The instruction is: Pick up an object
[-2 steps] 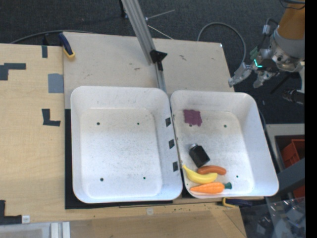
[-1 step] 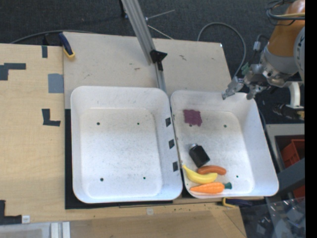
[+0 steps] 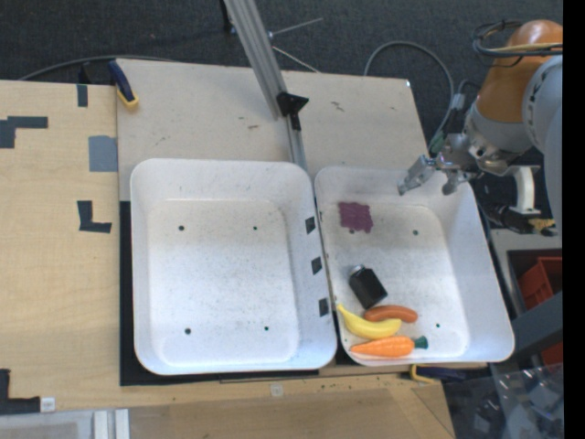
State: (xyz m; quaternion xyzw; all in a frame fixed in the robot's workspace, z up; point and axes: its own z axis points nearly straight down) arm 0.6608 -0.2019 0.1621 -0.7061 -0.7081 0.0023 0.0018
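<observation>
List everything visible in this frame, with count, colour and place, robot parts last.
bins: 2, white, side by side on the bench
purple piece: 1, purple, right bin, far part
black block: 1, black, right bin, middle
banana: 1, yellow, right bin, near edge
sausage: 1, orange-red, beside the banana
carrot: 1, orange with green tip, right bin, near rim
clamp: 1, blue and yellow, bench's far left corner
arm: 1, grey and orange, right side
end effector: 1, grey, over right bin's far right corner
</observation>
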